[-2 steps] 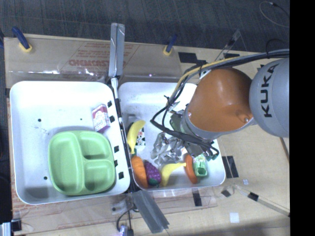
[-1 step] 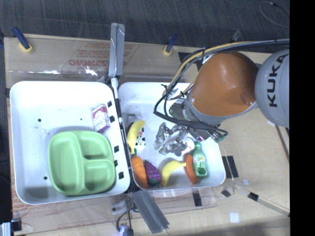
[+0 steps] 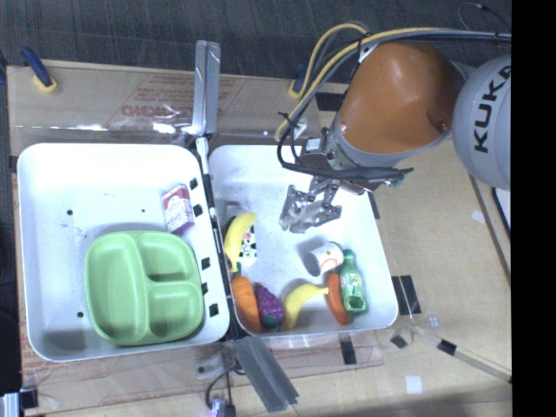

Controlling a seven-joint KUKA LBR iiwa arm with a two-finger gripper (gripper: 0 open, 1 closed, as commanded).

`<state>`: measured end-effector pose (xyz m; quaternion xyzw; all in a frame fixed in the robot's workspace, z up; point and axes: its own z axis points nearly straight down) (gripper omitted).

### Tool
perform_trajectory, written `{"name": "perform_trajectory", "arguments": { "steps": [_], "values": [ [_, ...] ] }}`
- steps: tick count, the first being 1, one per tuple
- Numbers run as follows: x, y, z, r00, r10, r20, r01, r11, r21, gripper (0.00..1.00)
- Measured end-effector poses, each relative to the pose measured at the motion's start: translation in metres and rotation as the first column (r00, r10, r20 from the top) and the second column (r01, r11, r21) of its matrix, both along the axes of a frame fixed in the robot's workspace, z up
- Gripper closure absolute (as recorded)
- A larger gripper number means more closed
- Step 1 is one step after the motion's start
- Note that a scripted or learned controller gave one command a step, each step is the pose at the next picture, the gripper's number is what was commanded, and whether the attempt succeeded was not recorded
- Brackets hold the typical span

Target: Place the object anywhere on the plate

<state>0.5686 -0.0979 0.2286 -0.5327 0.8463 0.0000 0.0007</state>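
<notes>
Fingers (image 3: 306, 211) hang slightly apart and empty over the right bin (image 3: 261, 168), well apart from the green plate (image 3: 143, 287) in the left bin.

Arm (image 3: 486, 120) cut off at right; label on small red packet (image 3: 177, 208) unreadable.

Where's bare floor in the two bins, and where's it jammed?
Left bin: bare along the far wall and left of the red packet; green plate fills the near half. Right bin: bare at the far-left corner; crowded along the near wall around the bananas and green bottle.
</notes>
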Motion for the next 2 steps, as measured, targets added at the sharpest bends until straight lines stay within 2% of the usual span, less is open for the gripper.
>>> {"name": "perform_trajectory", "arguments": {
  "steps": [1,2],
  "values": [
    [-0.045,-0.01,-0.065,0.983,-0.185,-0.002,0.185,0.983,0.0,1.0],
    [0.004,0.002,-0.035,0.996,0.088,0.003,-0.088,0.996,0.0,1.0]
  ]
}}
